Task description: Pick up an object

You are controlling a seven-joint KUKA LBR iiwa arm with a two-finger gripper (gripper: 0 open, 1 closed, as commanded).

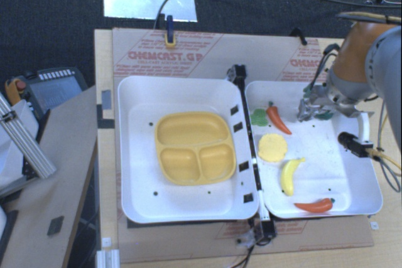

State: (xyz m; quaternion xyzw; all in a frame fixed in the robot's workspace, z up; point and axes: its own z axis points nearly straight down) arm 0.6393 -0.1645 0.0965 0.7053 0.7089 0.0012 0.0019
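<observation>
gripper (306, 111) low in right bin (358, 179); banana (288, 176) apart

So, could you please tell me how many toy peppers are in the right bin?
2. One orange-red pepper lies near the bin's upper left, beside a green piece; another red pepper lies along its bottom edge, below the banana.
</observation>
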